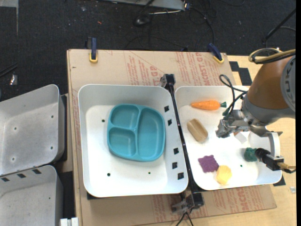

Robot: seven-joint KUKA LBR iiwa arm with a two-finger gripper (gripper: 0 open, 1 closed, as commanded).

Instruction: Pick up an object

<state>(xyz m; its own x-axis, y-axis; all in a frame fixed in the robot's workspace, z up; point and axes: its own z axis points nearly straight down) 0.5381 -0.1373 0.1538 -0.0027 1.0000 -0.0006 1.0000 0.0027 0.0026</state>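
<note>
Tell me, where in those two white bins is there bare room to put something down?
Left bin: bare floor rings the teal divided plate, widest along the near edge. Right bin: a patch between the tan bread roll and the gripper. Its near edge is crowded: purple piece, yellow piece, green object. The carrot takes the far side.

The right bin (188, 126) holds the pickable objects. An orange carrot (206, 105) lies flat at its 12 o'clock, pointed end toward 9. A tan bread-like roll (197, 130) lies slanted near 9 o'clock. A purple flat piece (208, 163) and a yellow lumpy item (224, 174), possibly a lemon, sit side by side at 6 o'clock. A dark green object (250, 154) rests at 4 o'clock.
</note>
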